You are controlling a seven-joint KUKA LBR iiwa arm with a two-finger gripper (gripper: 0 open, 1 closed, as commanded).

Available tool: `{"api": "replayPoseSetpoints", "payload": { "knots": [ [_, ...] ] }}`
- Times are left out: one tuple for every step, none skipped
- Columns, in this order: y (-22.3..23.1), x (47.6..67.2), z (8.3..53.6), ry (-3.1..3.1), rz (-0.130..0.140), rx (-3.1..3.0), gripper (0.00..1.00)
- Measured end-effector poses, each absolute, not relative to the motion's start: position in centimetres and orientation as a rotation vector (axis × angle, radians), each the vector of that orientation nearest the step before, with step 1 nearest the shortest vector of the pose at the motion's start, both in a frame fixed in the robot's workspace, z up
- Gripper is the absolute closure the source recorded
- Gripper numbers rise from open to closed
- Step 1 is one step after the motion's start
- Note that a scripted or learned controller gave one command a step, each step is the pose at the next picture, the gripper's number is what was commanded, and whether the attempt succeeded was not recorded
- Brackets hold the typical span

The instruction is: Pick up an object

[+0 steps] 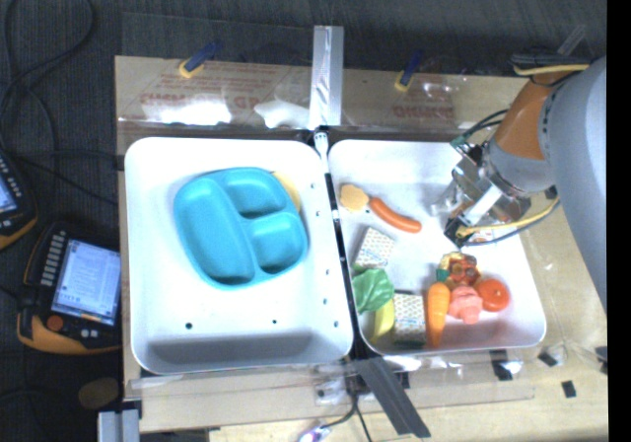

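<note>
The right bin [414, 156] holds several toy foods. An orange sausage [394, 216] lies beside a tan round piece [352, 197] near the bin's left wall. Below them are a patterned box [375, 248], a green leafy piece [372, 287] and a yellow piece [385, 317]. Toward the front right lie a carrot [437, 310], a pink piece [466, 305], a red tomato [494, 294] and a small brown item [460, 266]. My gripper [455, 201] hangs over the bin's right part, just right of the sausage and above the brown item. Nothing shows between its tips.
The left bin [158, 322] carries a blue divided tray [240, 225] with a yellow thing [290, 191] peeking out at its right edge. A raised divider [333, 233] separates the bins. Clips and tape sit along the back board.
</note>
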State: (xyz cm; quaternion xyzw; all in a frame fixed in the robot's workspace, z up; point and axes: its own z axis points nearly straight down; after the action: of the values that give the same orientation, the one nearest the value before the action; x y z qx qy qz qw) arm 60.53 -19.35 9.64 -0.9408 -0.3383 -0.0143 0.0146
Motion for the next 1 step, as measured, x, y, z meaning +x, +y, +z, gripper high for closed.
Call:
{"api": "replayPoseSetpoints", "payload": {
  "knots": [
    [-15.77,64.69,9.00,-0.702,-0.012,-3.063,0.00]
  ]
}}
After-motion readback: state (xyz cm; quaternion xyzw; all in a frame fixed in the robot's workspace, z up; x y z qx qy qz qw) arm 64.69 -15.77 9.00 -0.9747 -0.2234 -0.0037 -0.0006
